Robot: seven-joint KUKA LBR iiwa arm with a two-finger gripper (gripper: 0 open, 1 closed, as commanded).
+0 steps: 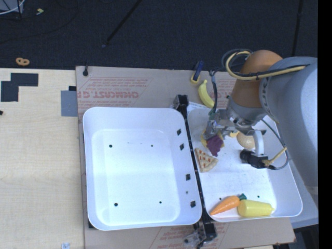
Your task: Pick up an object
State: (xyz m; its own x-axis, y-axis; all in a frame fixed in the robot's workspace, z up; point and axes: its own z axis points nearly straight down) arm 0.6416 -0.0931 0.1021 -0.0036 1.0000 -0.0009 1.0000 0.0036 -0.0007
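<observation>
- Hanging just under the gripper point(215, 134), a purple toy point(214, 144) sits in the right bin point(282, 204), at its left side near the divider.
- Whether the pincer is apart or clamped on that toy I cannot tell; the wrist hides the tips.
- A waffle-patterned piece point(206, 162) lies touching the purple toy's lower edge, so a lift looks likely to nudge it.
- A banana point(206, 94) rests at the far rim, a carrot point(225, 205) and yellow piece point(254, 208) near the front wall, well apart.
- The left bin point(96, 134) offers open room.
</observation>
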